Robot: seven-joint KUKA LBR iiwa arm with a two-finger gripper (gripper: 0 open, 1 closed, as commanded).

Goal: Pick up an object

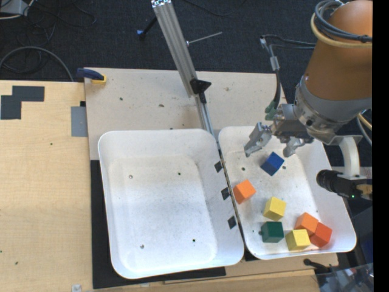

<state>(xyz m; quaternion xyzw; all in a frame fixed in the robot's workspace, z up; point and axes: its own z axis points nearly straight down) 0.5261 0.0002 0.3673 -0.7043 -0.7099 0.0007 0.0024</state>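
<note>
Blue cube tilted corner-down, no long axis, beneath spread-fingered, empty end effector

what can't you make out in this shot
- Camera view: whether the gripper holds the blue cube; it hangs right above the cube, contact unclear.
- Lower right corner of the right bin: the orange blocks overlap the yellow one, so their count is unsure.
- The arm's upper part is cut off by the top edge.

Alu rail leans over bench, blue clamp.
</note>
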